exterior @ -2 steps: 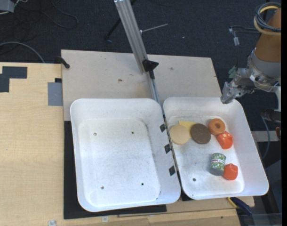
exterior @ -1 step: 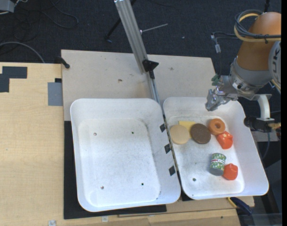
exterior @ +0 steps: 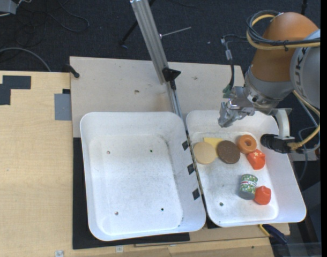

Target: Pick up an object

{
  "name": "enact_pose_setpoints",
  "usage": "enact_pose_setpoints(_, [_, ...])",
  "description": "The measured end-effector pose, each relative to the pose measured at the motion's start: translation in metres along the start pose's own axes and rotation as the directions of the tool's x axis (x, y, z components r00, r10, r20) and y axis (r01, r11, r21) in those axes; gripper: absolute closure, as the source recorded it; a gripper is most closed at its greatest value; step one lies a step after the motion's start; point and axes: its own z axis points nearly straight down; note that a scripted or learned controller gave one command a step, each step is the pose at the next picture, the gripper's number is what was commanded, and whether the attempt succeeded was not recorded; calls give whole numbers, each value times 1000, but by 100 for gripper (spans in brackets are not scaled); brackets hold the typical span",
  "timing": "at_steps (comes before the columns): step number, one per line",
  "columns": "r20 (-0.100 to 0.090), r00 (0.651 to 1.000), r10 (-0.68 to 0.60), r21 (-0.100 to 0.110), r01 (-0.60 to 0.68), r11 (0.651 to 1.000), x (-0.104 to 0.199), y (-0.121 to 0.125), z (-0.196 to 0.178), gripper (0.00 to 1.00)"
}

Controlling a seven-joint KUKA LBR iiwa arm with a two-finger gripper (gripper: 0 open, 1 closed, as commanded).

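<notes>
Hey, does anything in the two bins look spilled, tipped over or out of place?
Only the small can in the right bin seems to lie on its side. Other items sit loosely near it; nothing looks spilled.

This place is a robotics lab or test room, not a home. A grey and orange robot arm [exterior: 281, 52] hangs over a plywood bench [exterior: 120, 84] that carries two white bins [exterior: 132, 175]. A bare aluminium rail [exterior: 153, 42] stands fixed to the bench. Loose black cables [exterior: 24, 55] lie on the dark carpet floor [exterior: 206, 15] behind, and toy food pieces [exterior: 228, 151] lie in the right bin.
</notes>
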Motion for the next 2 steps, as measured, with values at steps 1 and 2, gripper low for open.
enact_pose_setpoints(1, [0, 1000, 0, 2, 0, 1000, 63, -11, 3, 100])
enact_pose_setpoints(2, [0, 1000, 0, 3, 0, 1000, 122, -30, 7, 100])
